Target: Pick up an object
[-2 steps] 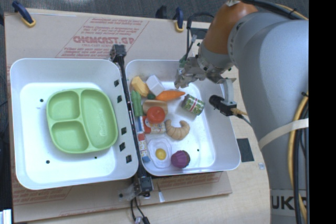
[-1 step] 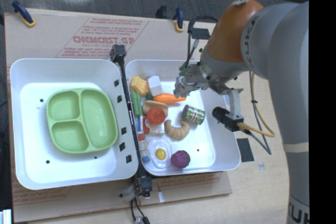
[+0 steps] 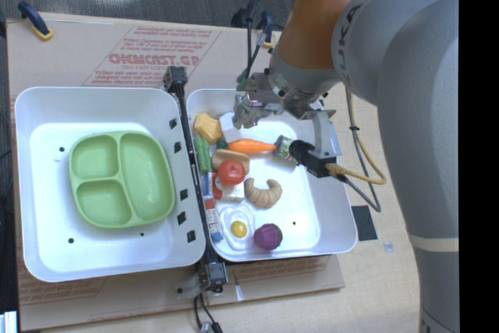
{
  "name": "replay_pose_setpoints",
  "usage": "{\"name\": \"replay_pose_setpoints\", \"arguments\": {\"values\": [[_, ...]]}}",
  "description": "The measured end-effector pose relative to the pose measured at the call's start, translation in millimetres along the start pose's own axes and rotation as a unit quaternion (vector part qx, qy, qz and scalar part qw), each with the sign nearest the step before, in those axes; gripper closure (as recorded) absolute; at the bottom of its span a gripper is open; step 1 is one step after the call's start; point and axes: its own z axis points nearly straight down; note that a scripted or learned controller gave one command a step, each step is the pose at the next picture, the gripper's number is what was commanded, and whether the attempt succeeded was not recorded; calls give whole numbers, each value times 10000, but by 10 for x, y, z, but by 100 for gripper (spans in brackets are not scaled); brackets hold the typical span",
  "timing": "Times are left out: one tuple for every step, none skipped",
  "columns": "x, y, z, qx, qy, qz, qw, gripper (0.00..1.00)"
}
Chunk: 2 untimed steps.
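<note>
The gripper (image 3: pixel 248 111) hangs low over the far end of the right bin (image 3: pixel 334 234), just above the yellow toy piece (image 3: pixel 207 126) and the carrot (image 3: pixel 251 145); whether it is parted, closed or clasping anything cannot be told from this slant. Nearer the camera in the same bin lie a tomato (image 3: pixel 231 171), a croissant (image 3: pixel 264 192), a fried egg (image 3: pixel 238 228) and a purple piece (image 3: pixel 267 236), close together, while the left bin (image 3: pixel 31 191) holds a green divided plate (image 3: pixel 121 178), well apart from the arm
</note>
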Motion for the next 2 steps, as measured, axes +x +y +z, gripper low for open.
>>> {"name": "replay_pose_setpoints", "arguments": {"values": [[2,5,-103,2,2,-18,10000,100],[6,11,-207,3,5,-39,10000,100]]}}
